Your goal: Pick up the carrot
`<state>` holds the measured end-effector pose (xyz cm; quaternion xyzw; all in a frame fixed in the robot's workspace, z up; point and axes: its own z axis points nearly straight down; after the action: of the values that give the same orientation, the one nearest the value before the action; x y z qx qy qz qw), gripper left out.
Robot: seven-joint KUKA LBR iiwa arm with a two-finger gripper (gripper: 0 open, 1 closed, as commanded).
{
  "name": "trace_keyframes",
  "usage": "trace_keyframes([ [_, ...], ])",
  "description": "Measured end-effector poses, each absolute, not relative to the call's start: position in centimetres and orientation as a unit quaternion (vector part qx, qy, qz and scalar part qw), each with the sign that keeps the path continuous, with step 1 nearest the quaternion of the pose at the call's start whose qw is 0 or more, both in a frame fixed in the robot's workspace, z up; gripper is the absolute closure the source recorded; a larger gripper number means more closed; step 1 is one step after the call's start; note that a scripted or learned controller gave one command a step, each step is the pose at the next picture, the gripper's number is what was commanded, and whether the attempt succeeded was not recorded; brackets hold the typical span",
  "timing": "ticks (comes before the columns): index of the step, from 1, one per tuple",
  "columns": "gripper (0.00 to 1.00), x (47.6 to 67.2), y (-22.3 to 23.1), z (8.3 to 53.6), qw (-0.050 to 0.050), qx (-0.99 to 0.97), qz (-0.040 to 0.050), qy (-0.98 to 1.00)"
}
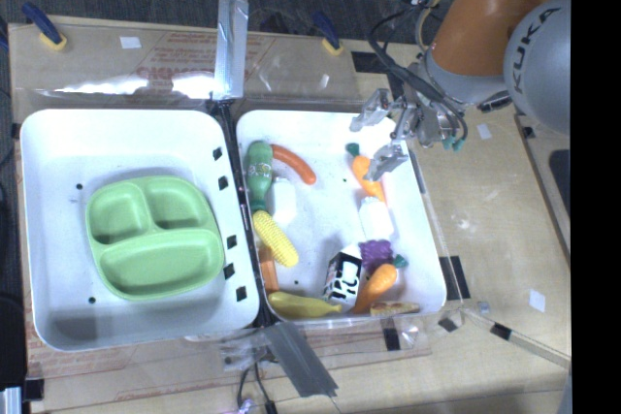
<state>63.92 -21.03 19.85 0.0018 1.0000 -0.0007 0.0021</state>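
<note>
Two spread fingers of the metal gripper (380, 137) hang empty just above the small orange plastic carrot (367, 174) near the right white bin's (427, 242) far wall; the descent should straddle it squarely before closing.

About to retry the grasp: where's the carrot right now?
In the camera view, the carrot lies in the right bin, near its right wall, directly beneath the claw and just above a white item.

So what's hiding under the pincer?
A carrot lies under the pincer, near the right bin's far right side. Its orange body and green top peek out; the middle is covered.
</note>
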Motion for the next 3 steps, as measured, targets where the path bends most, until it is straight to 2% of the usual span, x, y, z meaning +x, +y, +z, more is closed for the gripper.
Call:
trace_keyframes([
  [1, 0.0, 65.3, -21.0, 12.0, -0.003, -0.005, 0.0011, 1.0],
  [2, 0.0, 64.7, -20.8, 9.3, 0.0, -0.052, 0.0, 0.999],
  [3, 1.0, 64.9, -20.6, 10.6, 0.003, -0.055, -0.001, 0.998],
])
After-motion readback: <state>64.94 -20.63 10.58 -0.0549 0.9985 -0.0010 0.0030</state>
